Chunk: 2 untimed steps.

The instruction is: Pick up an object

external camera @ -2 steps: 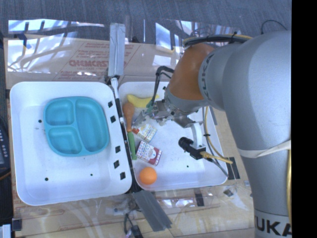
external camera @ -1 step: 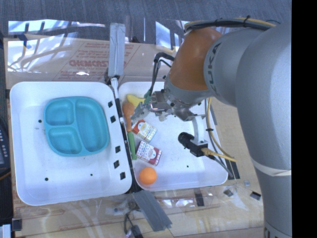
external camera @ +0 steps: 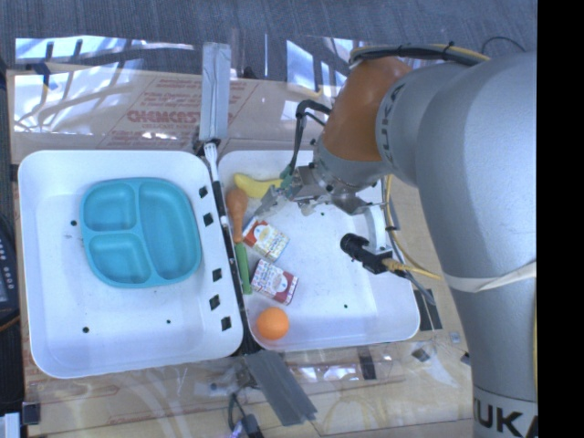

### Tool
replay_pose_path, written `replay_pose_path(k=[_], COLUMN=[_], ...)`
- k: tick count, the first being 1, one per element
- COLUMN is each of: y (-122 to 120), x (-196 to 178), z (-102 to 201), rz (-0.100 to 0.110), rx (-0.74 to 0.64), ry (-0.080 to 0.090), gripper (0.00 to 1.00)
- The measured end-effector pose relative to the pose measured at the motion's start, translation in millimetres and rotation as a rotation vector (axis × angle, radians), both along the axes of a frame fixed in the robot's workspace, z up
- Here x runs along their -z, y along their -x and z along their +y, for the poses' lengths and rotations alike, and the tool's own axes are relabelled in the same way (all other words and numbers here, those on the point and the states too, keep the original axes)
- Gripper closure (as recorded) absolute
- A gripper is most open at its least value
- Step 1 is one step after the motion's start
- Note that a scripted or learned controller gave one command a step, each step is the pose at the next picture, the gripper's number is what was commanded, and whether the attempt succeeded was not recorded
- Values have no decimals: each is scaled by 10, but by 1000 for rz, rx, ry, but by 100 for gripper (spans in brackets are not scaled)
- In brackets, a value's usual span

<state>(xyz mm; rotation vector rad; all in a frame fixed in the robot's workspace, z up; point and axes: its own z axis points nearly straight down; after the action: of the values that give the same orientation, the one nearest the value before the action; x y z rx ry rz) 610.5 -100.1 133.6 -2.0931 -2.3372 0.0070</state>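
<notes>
2 shallow white bins sit side by side: the left bin [external camera: 46, 336] carries a blue divided tray [external camera: 140, 231] with 3 compartments, and the right bin [external camera: 383, 313] carries the loose items. The letters "UKA" read on the arm's base at the lower right; red print on the cardboard behind the bins is too blurred to read, as are the labels on the 2 small cartons. The gripper [external camera: 290, 190] hangs low over the right bin's back left corner, just beside a yellow banana [external camera: 255, 186]; how it is set cannot be made out. An orange carrot [external camera: 236, 210] lies along the left wall, an upper carton [external camera: 265, 240] and lower carton [external camera: 274, 282] sit near it, and an orange ball [external camera: 271, 324] rests at the front edge. The bin's middle and right floor is bare white.
</notes>
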Motion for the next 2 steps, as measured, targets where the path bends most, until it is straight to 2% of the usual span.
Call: replay_pose_path(k=[1,2], y=[505,-59], x=[433,427], z=[-24,-11], rz=[-1,-2], rx=[-41,71], ry=[-2,0], gripper=[0,0])
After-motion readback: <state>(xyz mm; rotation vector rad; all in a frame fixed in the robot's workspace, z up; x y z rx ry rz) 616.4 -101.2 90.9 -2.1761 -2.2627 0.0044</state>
